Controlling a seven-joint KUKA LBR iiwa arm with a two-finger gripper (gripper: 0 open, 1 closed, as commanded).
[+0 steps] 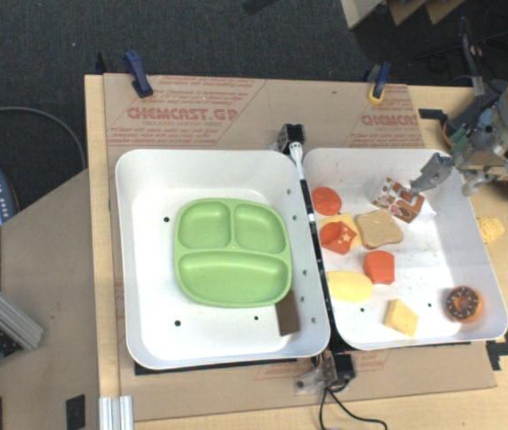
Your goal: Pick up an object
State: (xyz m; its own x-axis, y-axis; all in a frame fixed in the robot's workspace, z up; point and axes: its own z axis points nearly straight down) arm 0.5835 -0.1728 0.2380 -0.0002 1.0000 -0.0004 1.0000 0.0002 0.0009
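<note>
The right bin (469, 240) holds several toy foods: a bacon strip (400, 200), a bread slice (379, 229), a red tomato slice (326, 200), an orange-red piece (337, 236), a red block (379, 267), a yellow lump (349, 286), a cheese wedge (401, 317) and a chocolate donut (462, 304). My gripper (453, 176) hangs over the bin's far right corner, just right of the bacon strip. It is open, and nothing sits between its fingers. One grey finger (433, 170) points toward the bacon.
The left bin (146, 240) bears a green divided plate (232, 252) and a small brown block (287, 319) by the dividing wall. A yellow piece (492, 231) lies on the bench outside the right bin. Clamps (137, 73) stand at the board's far edge.
</note>
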